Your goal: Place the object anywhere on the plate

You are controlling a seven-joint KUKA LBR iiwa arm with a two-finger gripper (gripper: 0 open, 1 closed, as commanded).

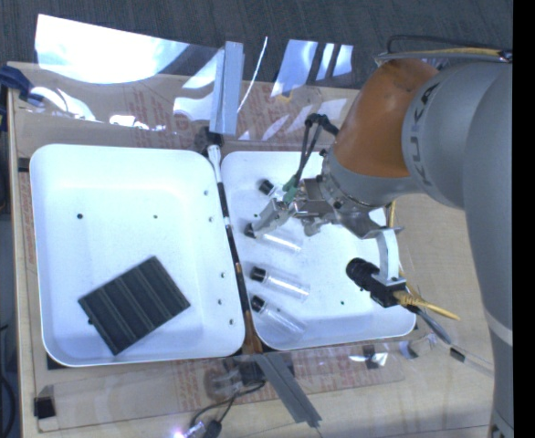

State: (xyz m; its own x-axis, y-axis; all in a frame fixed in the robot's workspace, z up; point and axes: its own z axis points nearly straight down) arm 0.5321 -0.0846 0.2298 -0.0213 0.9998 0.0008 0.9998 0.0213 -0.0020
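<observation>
**Over the right bin, gripper lowered among clear vials; plate lies apart in the left bin**

Nearest the camera, in front of the jaws and toward the near rim of the right bin (340,336), a clear vial with a black cap (277,316) is seen lying on its side. A second capped vial (281,286) lies just beyond it, closer to the jaws but apart from them. Neither is touched by the gripper.

Well to the left of the jaws, across the wall shared by the two bins, the dark ribbed plate (135,304) lies flat at a slant in the near part of the left bin (112,181). Nothing rests on it.

The gripper (267,219) is held low over the middle of the right bin, pointing toward the shared wall. Whether the jaws are spread or pressed together cannot be told, and no vial can be made out between them. A faint clear shape just below the jaws may be a third vial; this cannot be settled.

Just beyond the jaws, a small black-capped piece (266,187) lies on the bin floor. Behind the gripper, to its right, the orange band (382,126) and the grey arm (459,117) are seen.
</observation>
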